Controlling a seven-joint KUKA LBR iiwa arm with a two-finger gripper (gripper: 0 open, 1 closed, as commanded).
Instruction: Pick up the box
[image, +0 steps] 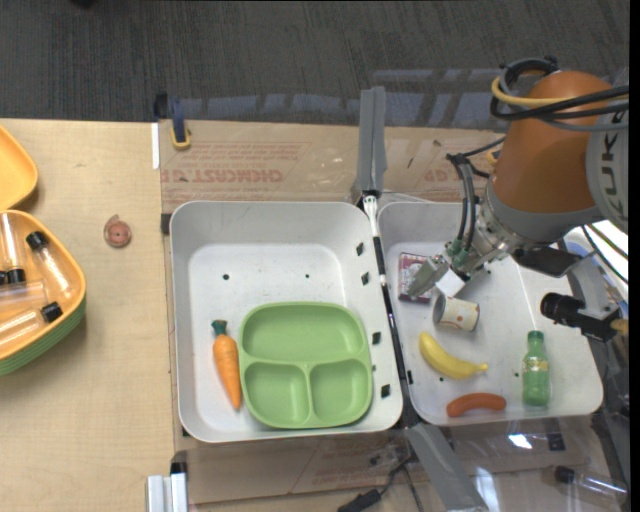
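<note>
Box (413, 274) lies flat near the far left corner of the right bin (580, 400), under the gripper (432, 281), whose fingers I cannot tell open from closed. Nearest in that bin are a sausage (476, 404) and green bottle (536, 370), then a banana (450, 358) and paper cup (456, 313).

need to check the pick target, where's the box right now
The box lies in the right bin, near its upper-left corner, just left of the gripper and up-left of the paper cup.
</note>
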